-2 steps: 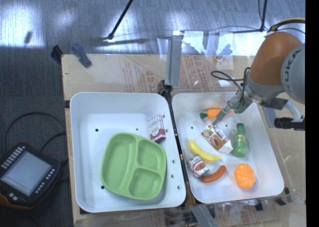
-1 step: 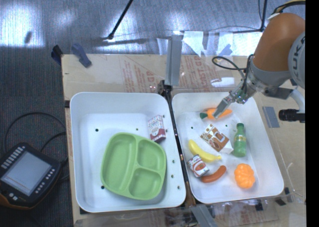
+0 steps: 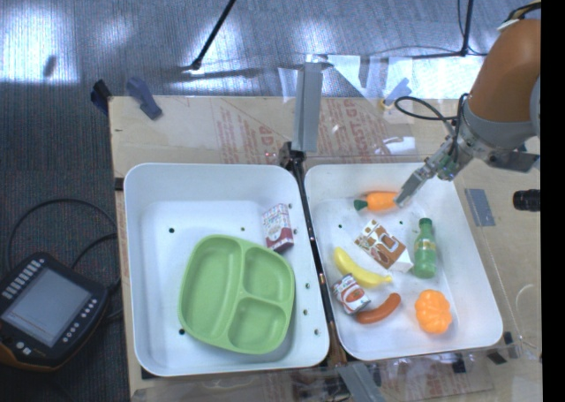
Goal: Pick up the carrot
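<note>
you look down from one fixed camera above the bench [image 3: 203, 131], tilted at a slant, far enough back to take in both white bins: the left bin [image 3: 150, 215] and the right bin [image 3: 472, 290].

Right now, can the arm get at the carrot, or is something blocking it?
Probably yes. The gripper is already at the carrot's right end, and that end lies bare in the right bin; the bottle and the carton sit lower in the view, apart from it.

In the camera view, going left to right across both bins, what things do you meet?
Green divided plate → small red carton → banana → carrot → green bottle → tool reaching in from the right, its tip by the carrot.
</note>
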Robot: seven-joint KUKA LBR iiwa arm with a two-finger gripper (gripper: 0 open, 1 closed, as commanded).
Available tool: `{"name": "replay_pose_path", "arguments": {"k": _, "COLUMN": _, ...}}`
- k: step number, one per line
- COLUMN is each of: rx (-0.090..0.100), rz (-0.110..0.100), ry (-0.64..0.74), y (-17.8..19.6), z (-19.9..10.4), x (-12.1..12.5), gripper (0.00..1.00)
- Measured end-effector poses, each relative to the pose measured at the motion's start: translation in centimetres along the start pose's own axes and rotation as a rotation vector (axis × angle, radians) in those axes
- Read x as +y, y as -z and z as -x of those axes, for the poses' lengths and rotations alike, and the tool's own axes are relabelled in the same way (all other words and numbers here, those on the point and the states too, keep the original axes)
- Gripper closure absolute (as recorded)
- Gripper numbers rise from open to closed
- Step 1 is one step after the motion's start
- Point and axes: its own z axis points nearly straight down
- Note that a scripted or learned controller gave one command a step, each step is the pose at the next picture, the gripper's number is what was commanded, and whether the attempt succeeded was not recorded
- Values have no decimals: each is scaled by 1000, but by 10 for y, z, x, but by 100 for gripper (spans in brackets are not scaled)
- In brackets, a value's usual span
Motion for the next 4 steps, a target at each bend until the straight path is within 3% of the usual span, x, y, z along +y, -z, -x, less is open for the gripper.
{"name": "replay_pose_path", "arguments": {"k": 1, "rx": -3, "rz": 4, "ry": 283, "y": -74, "z": -20, "x": 16, "gripper": 0}}
{"name": "replay_pose_path", "arguments": {"k": 2, "rx": 0, "rz": 1, "ry": 349, "y": -53, "z": -22, "x": 8, "gripper": 0}}
{"name": "replay_pose_path", "arguments": {"k": 3, "rx": -23, "rz": 18, "ry": 643, "y": -87, "z": -4, "x": 7, "gripper": 0}}
{"name": "replay_pose_path", "arguments": {"k": 4, "rx": 1, "rz": 0, "ry": 259, "y": -54, "z": -10, "x": -9, "gripper": 0}}
